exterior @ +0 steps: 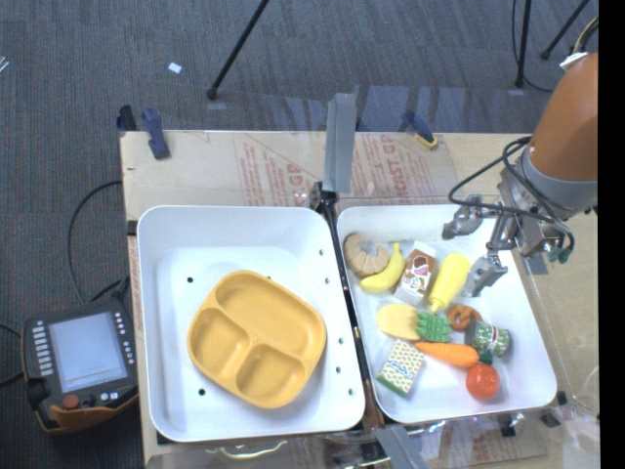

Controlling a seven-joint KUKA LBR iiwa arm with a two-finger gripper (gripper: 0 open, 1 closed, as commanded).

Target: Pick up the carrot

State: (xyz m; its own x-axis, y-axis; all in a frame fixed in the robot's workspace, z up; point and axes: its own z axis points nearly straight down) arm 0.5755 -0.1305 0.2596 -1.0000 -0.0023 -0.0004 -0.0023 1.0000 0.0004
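The carrot (449, 353) lies on its side near the front of the right bin (532, 311), orange with a green leafy top (433, 326) pointing left. My gripper (472, 252) hovers over the back right part of that bin, above and behind the carrot and well apart from it. Its fingers (485, 276) are spread open with nothing between them. One finger hangs just right of a yellow bottle-shaped toy (448, 280).
Toy food crowds the carrot: a green can (491, 338), a tomato (482, 382), a patterned box (401, 367), a pretzel (463, 316), a yellow slice (396, 319). Farther back lie a banana (389, 272), a cookie (365, 253) and a small carton (418, 273). The left bin holds a yellow divided plate (256, 337).
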